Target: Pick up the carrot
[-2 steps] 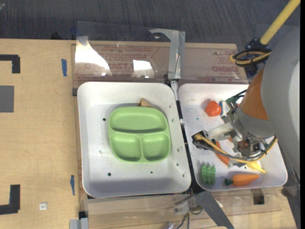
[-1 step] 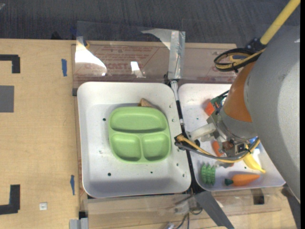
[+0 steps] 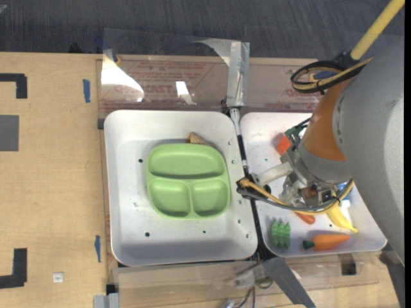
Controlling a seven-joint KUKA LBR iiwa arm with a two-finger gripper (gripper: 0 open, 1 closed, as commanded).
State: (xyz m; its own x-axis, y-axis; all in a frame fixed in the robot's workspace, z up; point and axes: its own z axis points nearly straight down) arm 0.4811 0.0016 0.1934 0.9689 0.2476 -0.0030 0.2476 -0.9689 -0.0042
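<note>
can't tell the end effector (image 3: 307,194) state; carrot (image 3: 329,240) sits just below it beside the banana (image 3: 338,215), so it might snag that instead.

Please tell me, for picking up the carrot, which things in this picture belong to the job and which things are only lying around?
Belong to the job:
carrot, near the right bin's front edge
gripper, above the right bin

Only lying around:
green divided plate in the left bin
banana
green ridged toy
orange-red piece
</note>
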